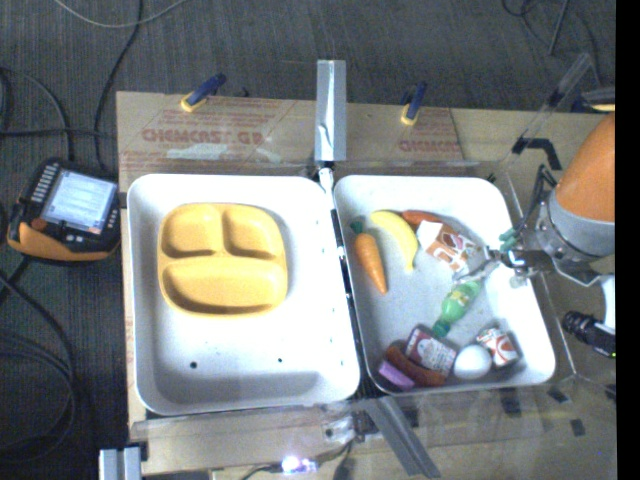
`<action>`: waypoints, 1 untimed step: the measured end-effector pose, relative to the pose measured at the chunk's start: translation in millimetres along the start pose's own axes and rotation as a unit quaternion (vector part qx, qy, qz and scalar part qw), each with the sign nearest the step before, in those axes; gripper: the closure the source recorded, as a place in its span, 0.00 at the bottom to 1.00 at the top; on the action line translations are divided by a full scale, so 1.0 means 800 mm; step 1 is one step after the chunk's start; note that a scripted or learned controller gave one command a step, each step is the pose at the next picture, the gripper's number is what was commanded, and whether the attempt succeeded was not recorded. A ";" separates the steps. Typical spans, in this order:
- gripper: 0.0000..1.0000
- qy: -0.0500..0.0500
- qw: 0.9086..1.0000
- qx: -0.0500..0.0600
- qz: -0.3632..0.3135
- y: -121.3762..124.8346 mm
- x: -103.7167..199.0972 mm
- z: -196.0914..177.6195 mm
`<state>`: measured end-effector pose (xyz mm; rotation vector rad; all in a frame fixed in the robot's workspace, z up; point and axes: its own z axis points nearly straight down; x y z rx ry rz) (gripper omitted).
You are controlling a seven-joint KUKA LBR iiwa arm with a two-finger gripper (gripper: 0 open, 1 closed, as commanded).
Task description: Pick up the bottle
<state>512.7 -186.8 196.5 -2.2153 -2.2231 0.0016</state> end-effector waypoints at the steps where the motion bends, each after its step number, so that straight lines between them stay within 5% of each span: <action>1: 0.00 0.004 1.000 -0.002 0.004 0.007 -0.032 0.125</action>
